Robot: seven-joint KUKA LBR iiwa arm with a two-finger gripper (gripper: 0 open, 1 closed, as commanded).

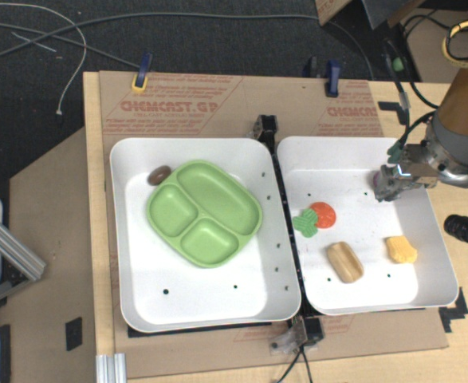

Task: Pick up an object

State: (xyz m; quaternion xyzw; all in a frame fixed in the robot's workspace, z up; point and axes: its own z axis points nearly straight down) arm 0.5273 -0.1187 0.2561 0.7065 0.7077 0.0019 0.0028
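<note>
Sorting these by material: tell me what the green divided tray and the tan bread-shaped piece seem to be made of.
The green divided tray: probably moulded plastic, with a smooth, even, matte colour and rounded compartment edges. The tan bread-shaped piece: likely a plastic or rubber toy food with uniform colour and a soft sheen; the view leaves open which.

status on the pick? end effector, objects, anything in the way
End effector over right bin, upper right, nothing seen held. Tomato, bread roll, yellow piece lying apart below it. No obstruction.
</note>
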